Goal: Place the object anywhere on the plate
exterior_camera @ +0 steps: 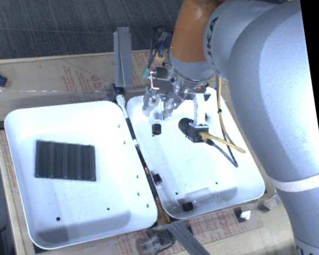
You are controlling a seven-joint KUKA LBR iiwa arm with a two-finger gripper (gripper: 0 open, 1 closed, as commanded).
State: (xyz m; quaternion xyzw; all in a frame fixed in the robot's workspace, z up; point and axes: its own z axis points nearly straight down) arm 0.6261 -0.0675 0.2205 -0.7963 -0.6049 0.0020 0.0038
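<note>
The plate (65, 160) is a dark ribbed rectangle lying flat in the left bin (22, 123), toward its left side. My gripper (158, 111) hangs over the far left corner of the right bin (245, 182), close to the divider between the bins. A small dark object (156, 129) shows just below the gripper against the white bin floor. Whether it touches the gripper is unclear. The gripper is well to the right of the plate, with the bin walls between them.
Two more small dark pieces lie in the right bin, one by the divider (157, 179) and one at the near wall (187, 206). A black cable with a yellow strand (208, 137) trails from the wrist. A grey bar (122, 55) stands behind the bins.
</note>
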